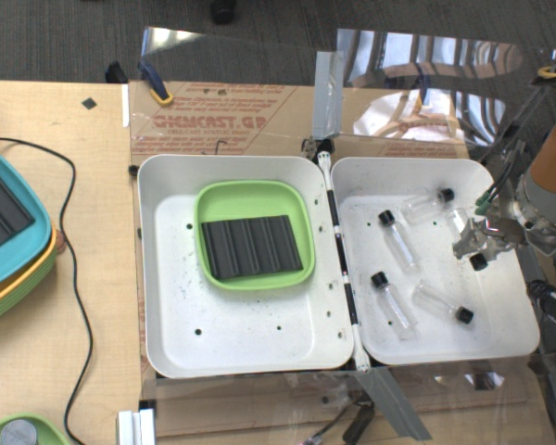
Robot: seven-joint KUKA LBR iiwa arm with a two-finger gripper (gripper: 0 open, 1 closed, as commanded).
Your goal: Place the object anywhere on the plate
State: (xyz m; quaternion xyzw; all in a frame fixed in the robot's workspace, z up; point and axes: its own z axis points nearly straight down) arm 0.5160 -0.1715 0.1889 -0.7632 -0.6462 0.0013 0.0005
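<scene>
Floor: dark grey carpet along the top, with chair casters on it.
Table: pale wood; a black cable curls over its left part, beside stacked teal and yellow trays.
Cardboard: flat behind the bins, printed in red.
Left bin: white, holding the green plate with a dark ribbed insert.
Right bin: white, with several clear black-capped vials lying scattered, apart from the plate.
Tool: low over the right bin's right side, by one vial; whether it grips anything cannot be told.
</scene>
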